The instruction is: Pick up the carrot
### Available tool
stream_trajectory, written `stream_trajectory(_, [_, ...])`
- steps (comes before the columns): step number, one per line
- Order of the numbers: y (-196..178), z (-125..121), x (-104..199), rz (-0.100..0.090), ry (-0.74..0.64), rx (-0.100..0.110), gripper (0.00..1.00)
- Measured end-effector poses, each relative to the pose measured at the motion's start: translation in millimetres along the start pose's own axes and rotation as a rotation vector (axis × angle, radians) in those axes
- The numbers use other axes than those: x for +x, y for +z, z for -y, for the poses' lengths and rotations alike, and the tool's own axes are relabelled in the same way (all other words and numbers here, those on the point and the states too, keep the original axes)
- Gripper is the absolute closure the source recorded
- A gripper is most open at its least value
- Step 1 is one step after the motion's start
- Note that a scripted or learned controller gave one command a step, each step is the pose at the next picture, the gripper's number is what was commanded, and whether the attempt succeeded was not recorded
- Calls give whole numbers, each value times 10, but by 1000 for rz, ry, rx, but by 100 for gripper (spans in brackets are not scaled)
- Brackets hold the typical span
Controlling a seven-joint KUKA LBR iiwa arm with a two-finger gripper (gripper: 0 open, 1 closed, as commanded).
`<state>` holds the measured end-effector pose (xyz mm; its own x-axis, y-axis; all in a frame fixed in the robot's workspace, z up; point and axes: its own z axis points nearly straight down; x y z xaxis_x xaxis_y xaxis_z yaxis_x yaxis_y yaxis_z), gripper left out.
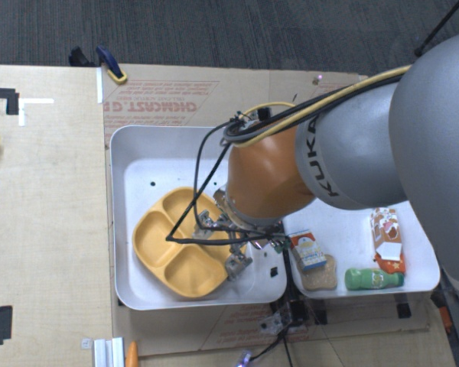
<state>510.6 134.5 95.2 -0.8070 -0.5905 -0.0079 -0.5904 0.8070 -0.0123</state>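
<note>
While the grey arm (413,128) reaches in from 3 o'clock, its orange band (264,178) hangs over the left bin (119,205). The gripper (236,263) sits low at the 3 o'clock edge of a yellow divided plate (168,251) lying in that bin. Whether the gripper is released or clenched cannot be told, nor can the carrot's place. At 3 o'clock from the gripper, the right bin (422,285) holds a small carton (310,252), a green bottle (375,279) and a red-and-white packet (386,239).
</note>
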Motion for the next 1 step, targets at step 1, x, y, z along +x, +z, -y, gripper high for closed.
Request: stream_trajectory(1, [-68,79,55,-16,12,6,100])
